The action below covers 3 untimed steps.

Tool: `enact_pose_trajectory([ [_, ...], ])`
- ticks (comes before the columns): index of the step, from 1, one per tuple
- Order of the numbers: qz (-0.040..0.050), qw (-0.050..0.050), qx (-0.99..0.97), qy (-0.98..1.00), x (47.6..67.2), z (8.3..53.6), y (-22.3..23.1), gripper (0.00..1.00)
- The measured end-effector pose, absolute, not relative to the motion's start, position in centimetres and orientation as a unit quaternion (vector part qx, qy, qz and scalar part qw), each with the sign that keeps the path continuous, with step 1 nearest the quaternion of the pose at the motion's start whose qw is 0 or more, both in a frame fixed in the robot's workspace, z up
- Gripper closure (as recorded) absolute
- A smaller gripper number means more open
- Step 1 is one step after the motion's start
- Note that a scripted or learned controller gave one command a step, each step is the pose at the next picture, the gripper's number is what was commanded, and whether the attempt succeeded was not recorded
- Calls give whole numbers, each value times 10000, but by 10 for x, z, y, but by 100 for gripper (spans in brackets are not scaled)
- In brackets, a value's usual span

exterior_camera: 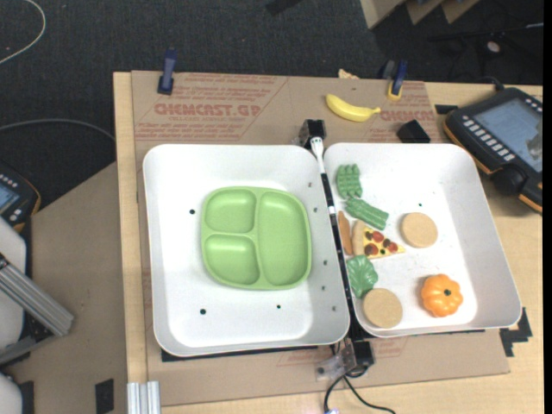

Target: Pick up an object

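- Two white bins side by side on cardboard-covered bench [216, 102]; left bin [172, 317] and right bin [483, 231] touch along middle seam.
- Left bin: green divided plate [256, 236] w/ three compartments, sits about centre.
- Right bin holds the pickable stuff, mostly crowded toward its 9 o'clock edge.
- Green veg piece [348, 180] at approx 11 o'clock of right bin, close to seam.
- Second green piece [367, 211] just below it, tilted, touching or nearly touching pizza slice [376, 243].
- Hot-dog-like piece [345, 232] lies upright along seam, right beside pizza at its 9 o'clock.
- Leafy green piece [360, 274] at pizza's 7 o'clock, overlapping top edge of lower cookie [382, 307].
- Upper cookie [419, 229] at pizza's 2 o'clock, near but apart, free space around it.
- Orange pumpkin [442, 294] at 5 o'clock of right bin, apart from the cluster, near lower cookie's 2 o'clock.
- Outside bins: yellow banana [351, 108] on bench at 12 o'clock of right bin; two blue clamps [166, 72] on far bench edge; black pendant [504, 136] w/ screen at 2 o'clock.
- Pincer state: can't tell.
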State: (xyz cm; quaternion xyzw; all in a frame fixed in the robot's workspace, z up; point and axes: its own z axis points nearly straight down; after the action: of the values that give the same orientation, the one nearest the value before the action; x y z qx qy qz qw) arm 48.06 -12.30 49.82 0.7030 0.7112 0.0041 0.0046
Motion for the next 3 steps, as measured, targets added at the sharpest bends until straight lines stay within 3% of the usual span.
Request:
enact_pose_trajectory([
  [1, -10, 3, 7089, 7053, 479, 483, -183, 100],
  [2, -21, -26, 7089, 7053, 478, 408, -226, 100],
  [3, 41, 51, 7035, 7106, 481, 496, -140, 100],
])
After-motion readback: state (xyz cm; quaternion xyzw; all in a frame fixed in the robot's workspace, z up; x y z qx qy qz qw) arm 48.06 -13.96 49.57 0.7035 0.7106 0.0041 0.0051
